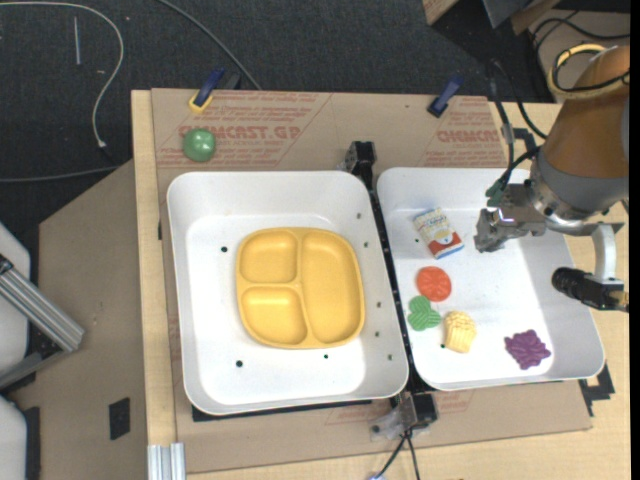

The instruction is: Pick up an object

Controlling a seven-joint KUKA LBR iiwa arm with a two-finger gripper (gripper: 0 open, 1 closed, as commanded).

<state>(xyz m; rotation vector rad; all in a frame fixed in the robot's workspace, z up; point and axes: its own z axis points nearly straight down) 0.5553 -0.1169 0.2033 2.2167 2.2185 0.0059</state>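
Five small items in right bin (575, 313); end effector (492, 230) beside carton (437, 232), finger state unclear, perhaps touching nothing.

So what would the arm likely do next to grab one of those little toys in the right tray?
Probably shift slightly left and lower toward the small milk carton. The gripper sits just right of it in the right bin, nearer than the orange round piece or purple grapes, and nothing shows between its tips.

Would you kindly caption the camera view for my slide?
End effector hovers over right bin beside small carton; yellow divided plate in left bin.
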